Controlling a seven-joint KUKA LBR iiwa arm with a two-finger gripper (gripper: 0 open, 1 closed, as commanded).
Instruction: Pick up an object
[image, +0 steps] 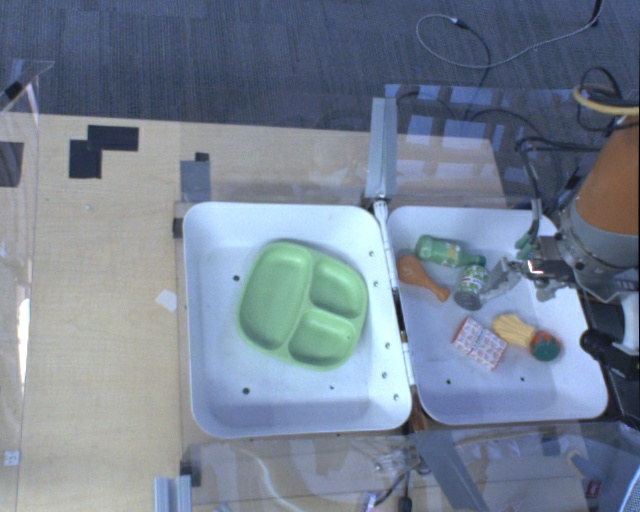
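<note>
Toys lie scattered in the right bin (570, 395), where we see the hand (497, 282) low beside a small grey can (470, 285); we cannot tell its state. A green bottle (438, 250) and drumstick (422, 277) lie nearby.

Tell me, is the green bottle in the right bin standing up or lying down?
Lying down. The green bottle rests on its side on the floor of the right bin, its length running across the bin near the far wall.
</note>
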